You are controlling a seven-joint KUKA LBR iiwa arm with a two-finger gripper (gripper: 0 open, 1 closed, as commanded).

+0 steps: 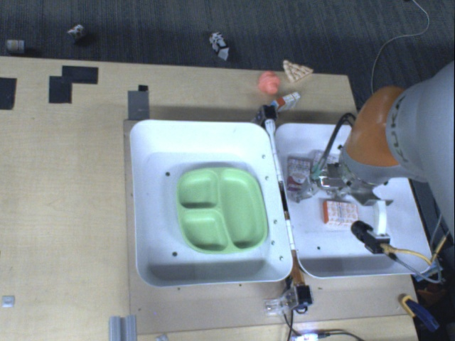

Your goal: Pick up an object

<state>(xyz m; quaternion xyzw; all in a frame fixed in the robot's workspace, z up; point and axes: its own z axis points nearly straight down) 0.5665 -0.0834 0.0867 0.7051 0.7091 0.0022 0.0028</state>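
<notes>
My gripper (pixel 328 181) reaches down into the right bin (pixel 398 261), in its middle part. A clear crinkled packet (pixel 299 169) with red print lies just to its left, near the bin's left wall. A small orange and white box (pixel 340 212) lies just below the gripper on the bin floor. The arm's orange band and grey wrist cover the bin's upper right part. I see nothing between the fingers.
The left bin (pixel 149 212) holds a green divided plate (pixel 220 208). On the bench behind the bins lie a pink ball (pixel 268 82), a wedge-shaped toy (pixel 296 70) and a small tube (pixel 284 103). Cables run along the bench's lower right.
</notes>
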